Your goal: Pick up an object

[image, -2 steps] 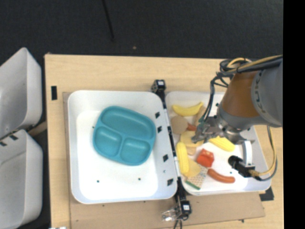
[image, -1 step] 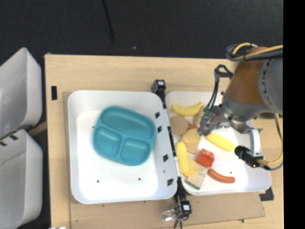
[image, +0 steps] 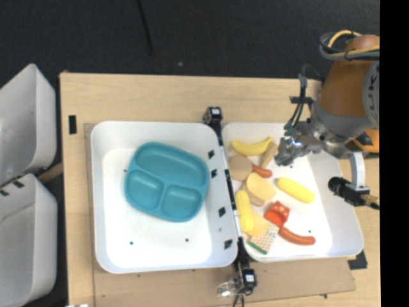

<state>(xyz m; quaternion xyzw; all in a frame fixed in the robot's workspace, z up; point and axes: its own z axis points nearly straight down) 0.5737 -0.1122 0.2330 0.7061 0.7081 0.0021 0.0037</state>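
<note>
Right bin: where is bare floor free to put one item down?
Bare floor in the right bin lies along its right wall, beyond the corn and sausage. Its left half is crowded. The left bin is bare below the blue plate.

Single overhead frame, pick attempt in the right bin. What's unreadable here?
- End effector, camera view: small and dark over the right bin; finger state unclear, as is contact with any item.
- Arm: cut off by the frame's right side.
- Beige round pieces: partly covered by the banana and a sausage; identity unclear.
- Flat patterned item at the bin's near edge: too small to identify.
</note>
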